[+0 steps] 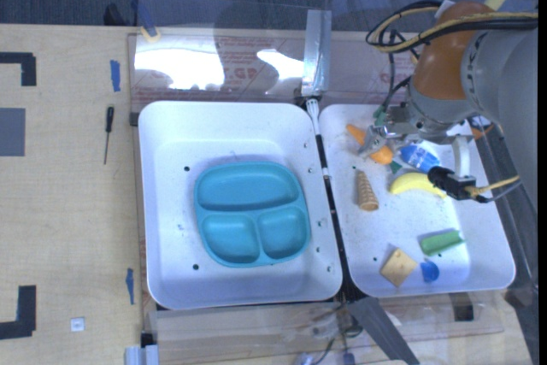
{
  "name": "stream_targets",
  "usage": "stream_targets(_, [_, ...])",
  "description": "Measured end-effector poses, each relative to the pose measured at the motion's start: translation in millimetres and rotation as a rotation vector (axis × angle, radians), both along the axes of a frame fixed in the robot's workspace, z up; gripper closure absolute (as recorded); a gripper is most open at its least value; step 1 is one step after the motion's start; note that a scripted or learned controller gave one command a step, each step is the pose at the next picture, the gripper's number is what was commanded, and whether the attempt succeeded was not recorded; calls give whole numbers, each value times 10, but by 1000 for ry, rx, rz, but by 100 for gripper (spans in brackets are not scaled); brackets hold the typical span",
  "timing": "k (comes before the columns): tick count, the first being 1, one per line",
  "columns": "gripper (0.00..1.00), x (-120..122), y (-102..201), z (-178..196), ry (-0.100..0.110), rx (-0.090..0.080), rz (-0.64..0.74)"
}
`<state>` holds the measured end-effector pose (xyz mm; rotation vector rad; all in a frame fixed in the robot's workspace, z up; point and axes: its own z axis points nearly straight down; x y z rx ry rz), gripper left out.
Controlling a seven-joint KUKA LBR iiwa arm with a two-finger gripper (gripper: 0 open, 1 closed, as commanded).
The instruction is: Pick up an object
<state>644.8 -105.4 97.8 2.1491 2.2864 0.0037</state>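
Far to the left of the gripper [382,135], a screwdriver [108,132] lies on the wooden bench [60,226], outside the bins. Closer in, but still well to the gripper's left, the left bin [162,132] holds a blue three-part tray [250,212] lying flat in its middle. The divider between the bins runs just left of the gripper. The gripper itself hangs over the upper left part of the right bin [487,261], at the end of the grey arm [504,73] with its orange band [444,55]; whether it is parted or closed I cannot tell from here. An orange carrot [355,133] lies right beside it on its left, another orange piece [382,155] just below it. Below and slightly left lies a ridged tan cone [366,190]. Just to its right sits a blue-and-white object [417,156], with a banana [415,184] under that. Further down and right lie a tan block [397,266], a small blue piece [429,271] and a green piece [440,241], well apart from the gripper.
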Motion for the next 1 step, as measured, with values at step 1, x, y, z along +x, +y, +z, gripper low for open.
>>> stream_targets(1, [100,-329,677,912,-5,2,22])
